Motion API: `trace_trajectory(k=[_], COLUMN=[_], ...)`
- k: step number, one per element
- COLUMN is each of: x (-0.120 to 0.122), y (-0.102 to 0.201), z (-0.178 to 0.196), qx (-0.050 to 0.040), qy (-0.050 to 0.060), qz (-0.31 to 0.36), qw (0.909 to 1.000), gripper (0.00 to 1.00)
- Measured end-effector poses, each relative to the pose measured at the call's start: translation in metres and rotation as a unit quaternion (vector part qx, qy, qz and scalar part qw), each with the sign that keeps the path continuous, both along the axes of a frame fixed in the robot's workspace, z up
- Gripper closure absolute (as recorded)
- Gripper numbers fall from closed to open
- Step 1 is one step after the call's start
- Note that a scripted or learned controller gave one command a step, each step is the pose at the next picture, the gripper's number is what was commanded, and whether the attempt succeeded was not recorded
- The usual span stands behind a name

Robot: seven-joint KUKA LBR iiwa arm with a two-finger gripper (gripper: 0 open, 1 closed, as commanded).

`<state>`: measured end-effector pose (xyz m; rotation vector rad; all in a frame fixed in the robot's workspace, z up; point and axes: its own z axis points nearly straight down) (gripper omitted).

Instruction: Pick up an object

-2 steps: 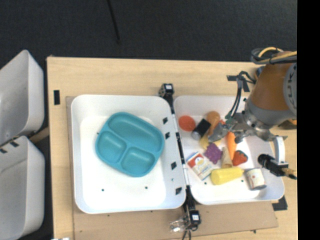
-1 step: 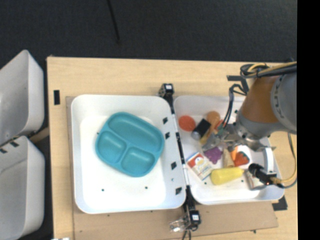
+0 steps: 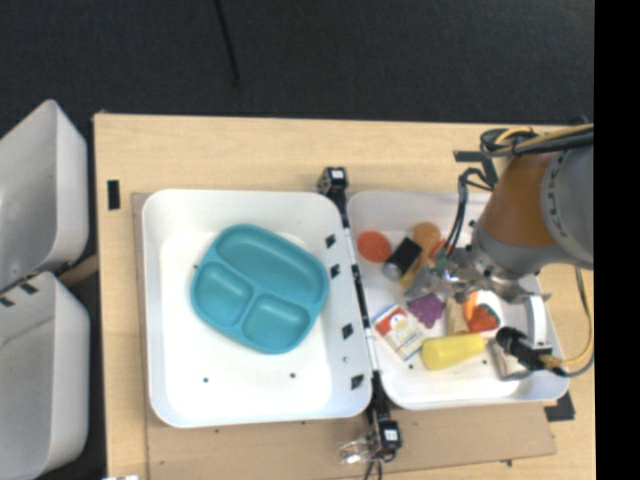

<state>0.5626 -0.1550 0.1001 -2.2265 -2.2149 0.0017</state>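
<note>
The arm reaches from the right edge of the bench (image 3: 120, 298) into the right bin (image 3: 400, 393), and its gripper (image 3: 452, 280) sits low among the clutter; whether it is apart or together cannot be told. Beside it lie a purple toy (image 3: 427, 309), a yellow block (image 3: 452, 351), a small card box (image 3: 399, 331) and an orange ball (image 3: 374, 246). The left bin (image 3: 170, 388) holds a blue divided plate (image 3: 260, 288).

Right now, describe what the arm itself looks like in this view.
The arm is a thick, rounded grey body entering from the right, with a broad orange band above the wrist. Thin black cables loop along its left side and near its top, with a yellowish wire among them. Its wrist narrows to a grey metal gripper over the right bin.
</note>
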Motion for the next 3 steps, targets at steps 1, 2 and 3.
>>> trace_trajectory(k=[1, 2, 3], x=[0.001, 0.008, 0.002], y=[-0.001, -0.002, 0.004], z=[0.010, 0.071, 0.125], qx=[0.0003, -0.0009, -0.0007], qy=[-0.001, -0.003, -0.003], qz=[-0.003, 0.005, 0.004], qw=[1.0000, 1.0000, 1.0000], gripper=[1.00, 1.00, 1.00])
